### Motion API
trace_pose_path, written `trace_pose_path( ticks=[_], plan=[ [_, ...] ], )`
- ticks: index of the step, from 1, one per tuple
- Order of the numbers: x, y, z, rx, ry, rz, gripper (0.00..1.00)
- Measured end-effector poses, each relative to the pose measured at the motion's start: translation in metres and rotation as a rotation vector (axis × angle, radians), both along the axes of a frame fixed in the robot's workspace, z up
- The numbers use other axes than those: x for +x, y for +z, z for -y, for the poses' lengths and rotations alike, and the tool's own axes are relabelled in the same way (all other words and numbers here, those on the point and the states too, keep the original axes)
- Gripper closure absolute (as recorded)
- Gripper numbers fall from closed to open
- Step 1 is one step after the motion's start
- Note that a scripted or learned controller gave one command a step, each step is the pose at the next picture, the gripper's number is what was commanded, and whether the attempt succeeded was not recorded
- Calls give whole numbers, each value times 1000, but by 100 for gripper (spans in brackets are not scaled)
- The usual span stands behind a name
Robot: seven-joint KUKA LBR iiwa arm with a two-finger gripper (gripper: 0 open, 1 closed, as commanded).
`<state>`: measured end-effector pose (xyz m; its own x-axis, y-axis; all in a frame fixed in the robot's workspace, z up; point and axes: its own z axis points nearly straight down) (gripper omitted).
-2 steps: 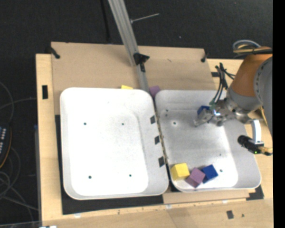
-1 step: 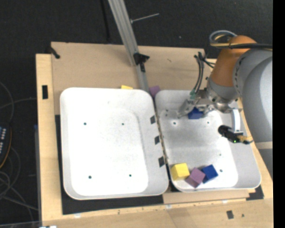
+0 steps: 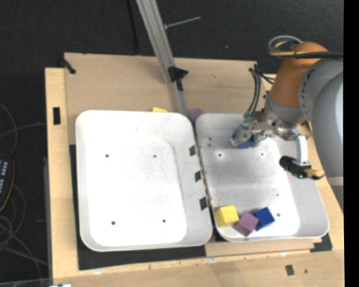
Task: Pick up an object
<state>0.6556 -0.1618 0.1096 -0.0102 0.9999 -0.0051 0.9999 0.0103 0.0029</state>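
Tool (image 3: pixel 244 137): low over the right bin (image 3: pixel 269 187), far end; grip state unclear.
Blocks: yellow (image 3: pixel 226 214), purple (image 3: pixel 248 222), blue (image 3: pixel 264 217), clustered at near edge.

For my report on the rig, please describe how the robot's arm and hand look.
The arm is bulky and grey, with an orange band above the wrist. Thin dark cables run down beside it. The hand is small, metallic grey, with bluish parts at its tip.
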Motion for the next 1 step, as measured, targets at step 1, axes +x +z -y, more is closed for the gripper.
trace_pose_path(
  ticks=[1],
  plan=[
    [23,93,-85,5,-1,6,100]
  ],
)
